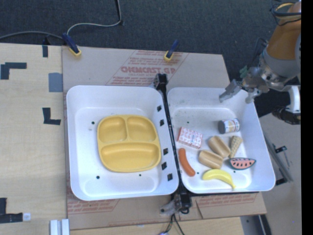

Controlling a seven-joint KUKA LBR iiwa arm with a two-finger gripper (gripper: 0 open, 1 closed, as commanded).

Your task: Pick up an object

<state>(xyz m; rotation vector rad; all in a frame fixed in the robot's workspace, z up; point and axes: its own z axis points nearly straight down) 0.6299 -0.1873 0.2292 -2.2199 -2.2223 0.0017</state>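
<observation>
Two white bins side by side on the table (29, 146). In the left bin (80, 146), one yellow plate (129, 143). In the right bin (261, 153): one can (229, 126), one wrapper (190, 137), two buns (215, 152), one cone (235, 144), one carrot (186, 162), one watermelon slice (242, 163), one banana (218, 177). Pincer (238, 91) open and holding nothing, above that bin's far right corner, beyond the can.

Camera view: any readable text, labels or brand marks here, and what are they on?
"CHEMCAST GP" in red, on the cardboard sheet under the bins.
Smaller red print below it on the same sheet: too blurred to read.
Small can in the right bin: label too small to read.
Pink-and-white packet: markings illegible.
</observation>
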